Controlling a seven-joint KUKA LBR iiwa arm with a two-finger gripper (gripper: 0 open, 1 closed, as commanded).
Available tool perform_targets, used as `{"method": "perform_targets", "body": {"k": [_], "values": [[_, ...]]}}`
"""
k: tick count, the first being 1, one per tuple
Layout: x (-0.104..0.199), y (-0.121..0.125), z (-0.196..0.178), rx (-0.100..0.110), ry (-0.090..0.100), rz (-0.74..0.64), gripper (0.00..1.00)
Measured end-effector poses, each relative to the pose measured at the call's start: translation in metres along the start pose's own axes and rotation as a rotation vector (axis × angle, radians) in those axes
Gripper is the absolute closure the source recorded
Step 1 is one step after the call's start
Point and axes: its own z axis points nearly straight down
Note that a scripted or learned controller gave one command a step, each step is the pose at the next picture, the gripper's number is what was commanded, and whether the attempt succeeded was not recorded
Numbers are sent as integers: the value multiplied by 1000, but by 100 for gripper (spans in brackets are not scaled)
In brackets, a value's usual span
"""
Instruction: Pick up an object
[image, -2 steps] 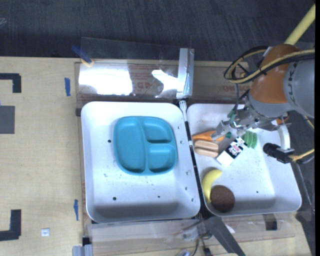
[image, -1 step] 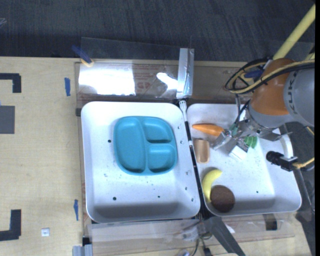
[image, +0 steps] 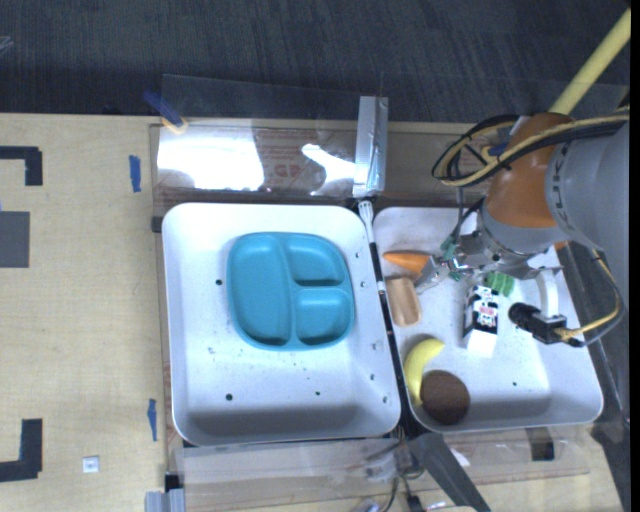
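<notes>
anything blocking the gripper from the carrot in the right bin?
Nothing visible. The gripper sits right at the orange carrot's right end, in the right bin. The tan block lies just below the carrot; the yellow ball and brown ball lie nearer the front edge.

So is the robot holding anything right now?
Cannot be told. The gripper sits beside the carrot in the right bin, but a hold isn't clear.

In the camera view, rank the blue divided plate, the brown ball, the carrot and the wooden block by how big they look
1. blue divided plate, by far the largest
2. brown ball
3. wooden block and carrot: too alike to rank, and the gripper may be covering the carrot's tip
</notes>
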Motion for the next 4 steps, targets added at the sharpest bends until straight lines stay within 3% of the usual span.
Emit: {"method": "perform_targets", "body": {"k": [1,2,3,4], "values": [[-14,42,3,23,15,183,0],[-51,-28,-1,-3,19,53,0],[-56,-29,-9,-4,12,58,100],[-28,-83,-4,-6,8,-529,100]]}}
